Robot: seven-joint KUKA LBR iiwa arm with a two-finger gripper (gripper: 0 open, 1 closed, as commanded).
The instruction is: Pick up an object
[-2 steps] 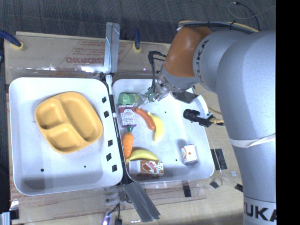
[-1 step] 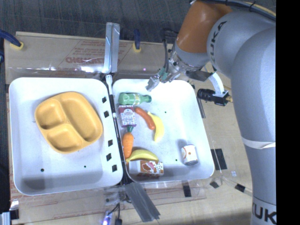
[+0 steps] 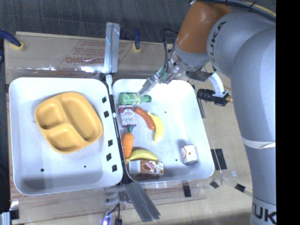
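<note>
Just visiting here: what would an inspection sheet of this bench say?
Surface: left bin and right bin, white, side by side.
Job's things: in right bin, green bottle, carton, red sausage, banana, second banana, carrot, brown box, can.
Clutter: yellow tray in left bin.
Pincer: over right bin's far side, tip beside green bottle.
Cables: dark cable over orange band.
Surroundings: blue clamps on bench's far edge.

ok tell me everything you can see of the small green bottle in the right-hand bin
The small green bottle lies on its side in the far left corner of the right-hand white bin. It looks like translucent plastic, with its paler cap end pointing right. The gripper hangs just over that end. A red-and-white packet sits close against its near side.
</note>
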